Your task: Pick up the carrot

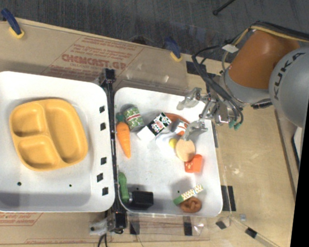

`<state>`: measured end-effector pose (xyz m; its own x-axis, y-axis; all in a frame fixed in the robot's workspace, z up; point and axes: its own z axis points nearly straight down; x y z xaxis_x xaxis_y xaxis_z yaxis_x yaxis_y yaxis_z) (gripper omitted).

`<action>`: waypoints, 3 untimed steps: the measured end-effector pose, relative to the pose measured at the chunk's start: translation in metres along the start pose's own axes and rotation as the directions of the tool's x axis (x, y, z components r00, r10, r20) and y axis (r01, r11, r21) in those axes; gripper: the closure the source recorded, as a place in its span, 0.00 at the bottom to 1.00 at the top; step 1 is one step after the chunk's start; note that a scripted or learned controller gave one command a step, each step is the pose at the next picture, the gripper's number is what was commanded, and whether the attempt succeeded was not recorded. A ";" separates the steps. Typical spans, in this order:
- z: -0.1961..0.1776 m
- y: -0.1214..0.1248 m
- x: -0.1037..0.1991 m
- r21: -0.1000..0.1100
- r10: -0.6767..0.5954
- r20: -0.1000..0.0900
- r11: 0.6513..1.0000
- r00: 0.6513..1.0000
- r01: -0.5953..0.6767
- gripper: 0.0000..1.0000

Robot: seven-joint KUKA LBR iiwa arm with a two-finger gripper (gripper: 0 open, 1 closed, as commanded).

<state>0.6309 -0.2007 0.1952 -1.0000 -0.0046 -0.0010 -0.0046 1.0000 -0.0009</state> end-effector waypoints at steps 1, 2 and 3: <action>0.074 0.039 0.005 0.010 -0.248 0.022 0.969 0.968 0.248 0.00; 0.093 0.078 0.024 0.018 -0.522 0.006 0.853 0.853 0.522 0.00; 0.091 0.084 0.081 0.049 -0.700 -0.002 0.714 0.715 0.699 0.00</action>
<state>0.5497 -0.1167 0.1039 -0.7113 -0.7029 0.0019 -0.7021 0.7103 -0.0499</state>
